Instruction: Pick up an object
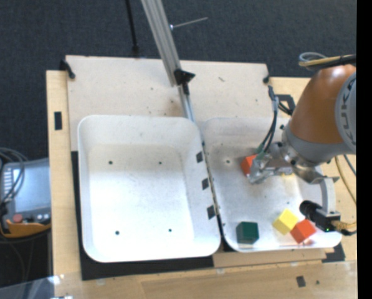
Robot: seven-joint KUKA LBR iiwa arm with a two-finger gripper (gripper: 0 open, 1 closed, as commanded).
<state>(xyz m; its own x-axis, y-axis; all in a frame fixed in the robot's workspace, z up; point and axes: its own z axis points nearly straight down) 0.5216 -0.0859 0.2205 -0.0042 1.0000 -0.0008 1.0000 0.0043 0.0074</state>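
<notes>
Hiding part of an orange block (247, 164), the gripper (258, 172) is seen in the right bin (235, 136) (finger state cannot be told). Green (247, 232), yellow (286, 221) and red (303, 230) cubes are set nearer that bin's front rim.

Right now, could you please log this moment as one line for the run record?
gripper: over right bin, at orange block | grasp: cannot tell | green block, yellow block, red block: near front rim
</notes>
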